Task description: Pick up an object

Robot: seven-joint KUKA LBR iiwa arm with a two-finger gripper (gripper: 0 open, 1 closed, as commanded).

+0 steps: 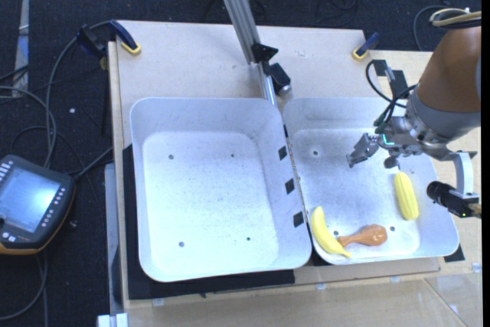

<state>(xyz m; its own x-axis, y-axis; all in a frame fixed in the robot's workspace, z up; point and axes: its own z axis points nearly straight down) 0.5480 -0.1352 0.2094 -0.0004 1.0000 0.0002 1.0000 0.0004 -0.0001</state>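
The right bin holds three objects. A yellow corn cob lies near its right wall. A yellow banana rests at the front left corner, and an orange-brown drumstick lies just to its right. My gripper hangs over the middle of this bin, up and to the left of the corn cob. It is open, with nothing between its fingers.
The left bin sits beside the right one, their walls meeting in a ridge with black clips. A slanted metal pole rises from behind the bins. A teach pendant lies off the bench at left.
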